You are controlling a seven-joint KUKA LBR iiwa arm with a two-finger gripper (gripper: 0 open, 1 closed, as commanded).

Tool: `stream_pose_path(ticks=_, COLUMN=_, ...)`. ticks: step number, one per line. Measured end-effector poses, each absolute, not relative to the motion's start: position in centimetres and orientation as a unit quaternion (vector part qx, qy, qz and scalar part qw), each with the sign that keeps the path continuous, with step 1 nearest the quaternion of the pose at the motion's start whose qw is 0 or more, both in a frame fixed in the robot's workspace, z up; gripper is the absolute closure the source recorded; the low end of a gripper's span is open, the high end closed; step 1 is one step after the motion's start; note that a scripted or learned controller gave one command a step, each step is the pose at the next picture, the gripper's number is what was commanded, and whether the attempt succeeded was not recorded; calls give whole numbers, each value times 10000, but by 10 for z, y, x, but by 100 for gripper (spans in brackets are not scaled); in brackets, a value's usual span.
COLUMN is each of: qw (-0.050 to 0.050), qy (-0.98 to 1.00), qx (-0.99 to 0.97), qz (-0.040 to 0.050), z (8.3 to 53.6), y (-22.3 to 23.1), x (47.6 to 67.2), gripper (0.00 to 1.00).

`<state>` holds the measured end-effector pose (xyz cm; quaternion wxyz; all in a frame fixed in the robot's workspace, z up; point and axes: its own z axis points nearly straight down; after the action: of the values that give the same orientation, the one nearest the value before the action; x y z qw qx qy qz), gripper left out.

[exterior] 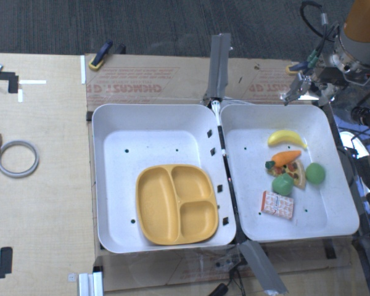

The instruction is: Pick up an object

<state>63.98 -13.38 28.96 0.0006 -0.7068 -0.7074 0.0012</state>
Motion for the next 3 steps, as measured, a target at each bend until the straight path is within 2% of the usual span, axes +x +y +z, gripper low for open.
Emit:
stream_pose_path(ticks=1, qw=8, qy=-7524, qx=-6587, qz=6, z=118, y=-168, x=585, gripper=0)
stream_pose_path(ticks=2, qw=2, qy=-7516, qx=-6597, qz=4, z=127, y=-169, x=585, gripper=100)
stream_pose_path(ticks=3, qw=-4, qy=-7524, qx=-6587, qz=5, z=273, y=-110, x=617, gripper=100)
